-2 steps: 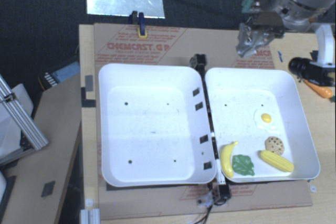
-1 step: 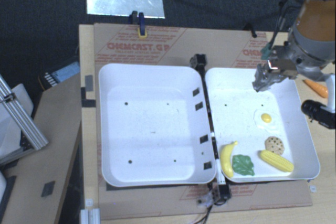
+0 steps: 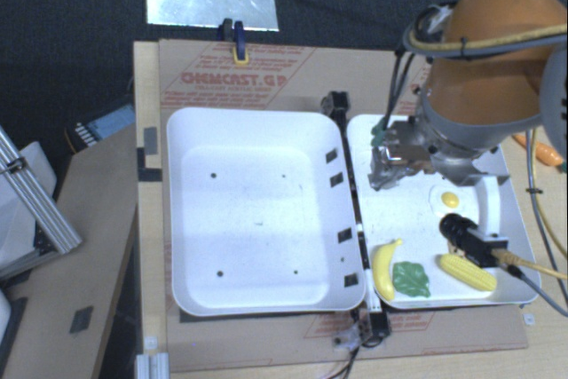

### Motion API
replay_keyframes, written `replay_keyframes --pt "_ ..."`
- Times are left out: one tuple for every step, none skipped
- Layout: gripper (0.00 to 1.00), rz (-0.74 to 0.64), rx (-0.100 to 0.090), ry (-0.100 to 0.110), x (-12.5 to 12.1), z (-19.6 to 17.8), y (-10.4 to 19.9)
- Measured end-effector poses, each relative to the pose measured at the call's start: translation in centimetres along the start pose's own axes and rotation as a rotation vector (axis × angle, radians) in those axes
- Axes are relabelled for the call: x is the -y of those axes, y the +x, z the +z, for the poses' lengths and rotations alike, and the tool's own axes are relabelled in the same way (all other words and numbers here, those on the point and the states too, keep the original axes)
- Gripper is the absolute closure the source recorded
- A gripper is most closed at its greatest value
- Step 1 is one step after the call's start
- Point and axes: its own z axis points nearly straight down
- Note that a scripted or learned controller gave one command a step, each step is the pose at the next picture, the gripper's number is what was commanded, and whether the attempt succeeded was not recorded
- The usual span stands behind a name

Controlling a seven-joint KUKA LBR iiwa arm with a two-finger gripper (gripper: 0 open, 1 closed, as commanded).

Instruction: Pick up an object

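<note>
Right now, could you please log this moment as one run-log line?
hand: over right bin | banana, green toy, corn, egg: in bin

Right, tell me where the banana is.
The banana lies in the right bin, at its near-left corner by the divider between the bins, with the green piece right beside it and the corn cob further right.

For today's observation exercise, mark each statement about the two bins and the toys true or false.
1. The banana lies in the right bin. True.
2. The green leaf lies in the left bin. False: it lies in the right bin, beside the banana.
3. The corn cob is near the right bin's front edge. True.
4. The claw hangs over the left bin. False: it is over the right bin.
</note>
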Motion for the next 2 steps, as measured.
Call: replay_keyframes --pt "1.0 -0.002 -0.005 -0.025 0.8 -16.6 6.8" --pt "1.0 -0.002 -0.003 -0.011 0.8 -20.6 15.2"
